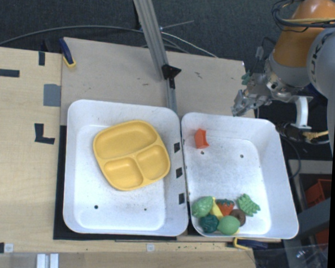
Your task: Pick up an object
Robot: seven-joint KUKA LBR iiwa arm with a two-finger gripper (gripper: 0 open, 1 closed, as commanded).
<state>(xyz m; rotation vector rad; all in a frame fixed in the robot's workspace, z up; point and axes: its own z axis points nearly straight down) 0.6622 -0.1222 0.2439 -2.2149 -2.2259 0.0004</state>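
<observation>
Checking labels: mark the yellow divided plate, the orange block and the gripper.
yellow divided plate (131, 154), camera view, centre ridge.
orange block (201, 138), camera view, top face.
gripper (241, 107), camera view, fingertip end.

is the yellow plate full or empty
Empty: all three sections of the yellow plate show bare yellow, and the toys sit in the other bin.
</observation>
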